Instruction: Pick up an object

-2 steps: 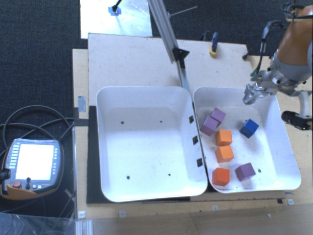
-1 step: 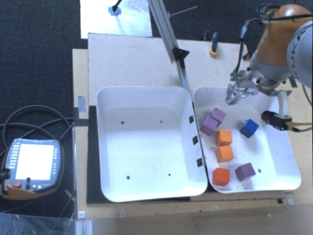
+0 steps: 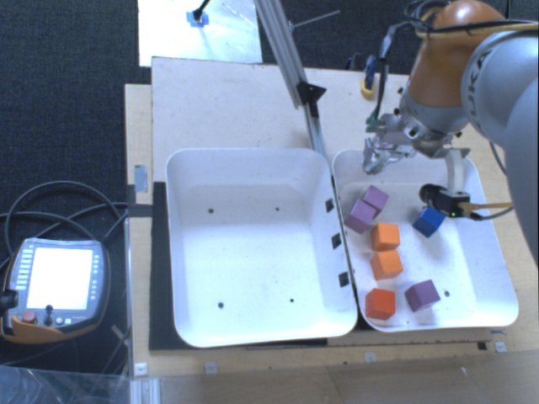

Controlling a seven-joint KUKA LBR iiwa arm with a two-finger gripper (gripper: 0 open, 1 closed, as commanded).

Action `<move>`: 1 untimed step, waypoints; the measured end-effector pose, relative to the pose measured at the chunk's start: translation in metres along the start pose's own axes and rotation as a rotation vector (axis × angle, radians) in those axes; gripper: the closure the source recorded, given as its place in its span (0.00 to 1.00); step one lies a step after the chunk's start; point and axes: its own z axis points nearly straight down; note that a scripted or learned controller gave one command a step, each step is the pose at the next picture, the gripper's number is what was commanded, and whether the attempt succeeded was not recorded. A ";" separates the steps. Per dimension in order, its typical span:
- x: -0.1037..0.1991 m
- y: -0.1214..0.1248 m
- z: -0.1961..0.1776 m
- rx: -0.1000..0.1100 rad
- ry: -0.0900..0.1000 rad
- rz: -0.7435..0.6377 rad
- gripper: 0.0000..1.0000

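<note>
The gripper (image 3: 381, 162) hung over the far end of the right bin (image 3: 488, 251), up by its back wall, and nothing sat between its fingers; whether they were spread or pinched could not be made out from this angle. Above it the grey arm (image 3: 505, 66) with its orange band (image 3: 450, 45) swung in from the right. Down in that bin lay the blocks: two purple ones (image 3: 368, 208) touching each other just below the gripper, a blue one (image 3: 429, 221) off to the right, two orange ones (image 3: 386, 250) stacked in a line toward the near side, a third, redder orange one (image 3: 381, 303) at the near wall and one more purple block (image 3: 422, 294) beside it. The left bin (image 3: 253, 251) sat alongside. Off the bench at the left rested a control pad (image 3: 52, 289) with a bright screen; no writing on it could be read.
</note>
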 end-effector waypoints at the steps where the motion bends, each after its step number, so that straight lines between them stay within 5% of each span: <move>1: 0.052 0.008 -0.015 -0.001 0.000 0.000 1.00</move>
